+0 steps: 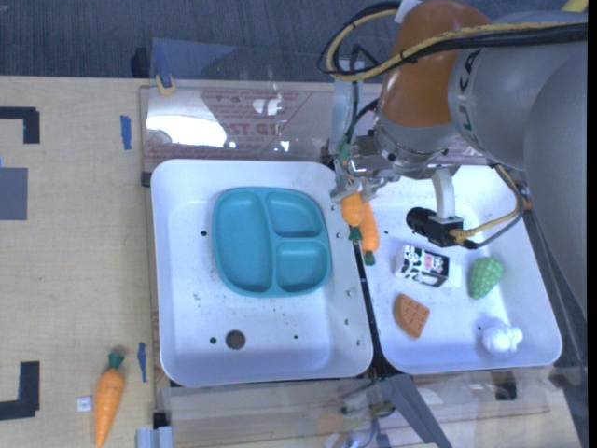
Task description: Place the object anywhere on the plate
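The plate (270, 241) is teal with three compartments and lies flat in the left bin (177, 278), nearer that bin's far wall than its near one. Just right of the plate, over the rim where the left bin meets the right bin (536, 320), hangs the gripper (354, 183) on the grey arm (522, 73) that reaches in from the right. Its fingers are clamped on the carrot (360, 222), gripping the orange top end. The carrot slants down and away from the plate, with its green tip lowest, and it sits apart from the plate's right edge, not over any compartment.

Nearer the camera than the plate, on the left bin's floor, there is a dark round spot (235, 341) with small dark specks scattered between it and the plate.

Further right of the plate, past the carrot, four things lie in the right bin. The black-and-white packet (424, 265) is closest to the plate. A bumpy green piece (484, 277) sits right of the packet. An orange-brown wedge (411, 315) lies on the near side of the packet. A white lump (501, 340) rests furthest from the plate, by the bin's near right corner.

Well to the plate's near left, outside both bins on the wooden bench (65, 250), lies a loose carrot (109, 399) with its green top pointing toward the plate's side of the bench. Behind the plate, past the bin's far wall, a clear sheet (233, 119) lies flat.
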`<state>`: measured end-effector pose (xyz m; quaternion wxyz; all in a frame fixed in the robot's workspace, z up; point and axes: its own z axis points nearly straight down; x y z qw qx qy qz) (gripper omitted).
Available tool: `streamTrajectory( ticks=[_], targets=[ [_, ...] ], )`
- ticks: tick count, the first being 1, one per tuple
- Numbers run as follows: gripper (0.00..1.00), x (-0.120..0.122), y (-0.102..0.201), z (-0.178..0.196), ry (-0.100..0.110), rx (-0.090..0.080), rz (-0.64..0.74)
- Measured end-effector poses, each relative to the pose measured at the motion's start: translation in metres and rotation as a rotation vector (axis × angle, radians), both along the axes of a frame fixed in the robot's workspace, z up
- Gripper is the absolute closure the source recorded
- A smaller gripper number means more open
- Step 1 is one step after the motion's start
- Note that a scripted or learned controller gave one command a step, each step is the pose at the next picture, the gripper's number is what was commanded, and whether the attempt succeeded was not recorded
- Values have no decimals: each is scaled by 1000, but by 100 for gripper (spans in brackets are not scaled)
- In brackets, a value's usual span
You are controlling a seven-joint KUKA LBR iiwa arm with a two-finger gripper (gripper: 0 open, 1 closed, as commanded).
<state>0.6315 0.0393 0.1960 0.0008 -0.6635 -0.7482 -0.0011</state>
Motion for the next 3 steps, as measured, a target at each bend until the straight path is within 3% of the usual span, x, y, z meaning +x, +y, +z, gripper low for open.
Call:
streamTrajectory(
  ticks=[1, 2, 3],
  targets=[
    [100, -9, 21, 106, -10, -1, 62],
    [100, -15, 118, 114, -3, 0, 90],
    [0, -14, 113, 114, -3, -2, 83]
  ],
)
